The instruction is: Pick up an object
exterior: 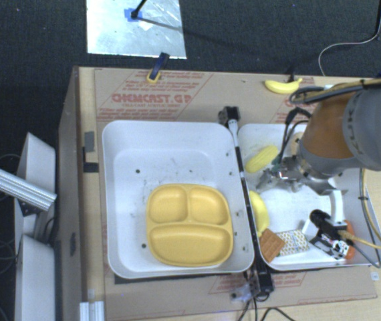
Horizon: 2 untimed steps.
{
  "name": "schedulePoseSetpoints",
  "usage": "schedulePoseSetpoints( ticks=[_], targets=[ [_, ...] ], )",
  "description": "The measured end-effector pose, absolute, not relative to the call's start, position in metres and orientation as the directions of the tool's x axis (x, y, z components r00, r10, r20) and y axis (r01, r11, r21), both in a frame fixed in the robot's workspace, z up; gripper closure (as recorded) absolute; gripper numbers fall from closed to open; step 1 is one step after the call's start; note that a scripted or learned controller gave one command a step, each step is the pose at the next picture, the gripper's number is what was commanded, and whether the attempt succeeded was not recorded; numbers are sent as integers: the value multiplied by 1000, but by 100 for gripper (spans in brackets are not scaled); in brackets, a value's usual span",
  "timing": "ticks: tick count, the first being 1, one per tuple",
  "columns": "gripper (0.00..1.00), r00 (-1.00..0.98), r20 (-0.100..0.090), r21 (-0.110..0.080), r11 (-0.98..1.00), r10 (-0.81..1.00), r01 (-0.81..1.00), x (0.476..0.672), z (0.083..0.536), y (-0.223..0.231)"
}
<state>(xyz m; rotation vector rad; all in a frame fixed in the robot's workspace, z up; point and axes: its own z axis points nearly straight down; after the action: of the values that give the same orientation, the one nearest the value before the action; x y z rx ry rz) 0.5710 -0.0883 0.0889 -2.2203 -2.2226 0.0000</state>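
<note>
My gripper (pixel 279 178) hangs low in the right bin (pixel 311 263), near its left wall, with the grey arm and its orange band above it. Just up-left of the gripper lies a yellow oblong piece (pixel 262 158). Below the gripper, against the divider, sits a second yellow piece (pixel 258 210). A brown cracker-like square (pixel 271 244) and a small patterned box (pixel 293 241) lie at the bin's front. I see nothing held in the gripper.
The left bin (pixel 130 159) holds a yellow divided plate (pixel 190 224). A toy banana (pixel 282 85) lies on the cardboard behind the right bin. The arm covers the right bin's back right part.
</note>
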Motion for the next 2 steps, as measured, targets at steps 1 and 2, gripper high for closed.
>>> schedulePoseSetpoints(
  ticks=[1, 2],
  targets=[
    [0, -6, 4, -24, 6, 1000, 1000, 663, 80, -100],
    [0, -2, -1, 1, 2, 1000, 1000, 650, 85, -137]
  ],
)
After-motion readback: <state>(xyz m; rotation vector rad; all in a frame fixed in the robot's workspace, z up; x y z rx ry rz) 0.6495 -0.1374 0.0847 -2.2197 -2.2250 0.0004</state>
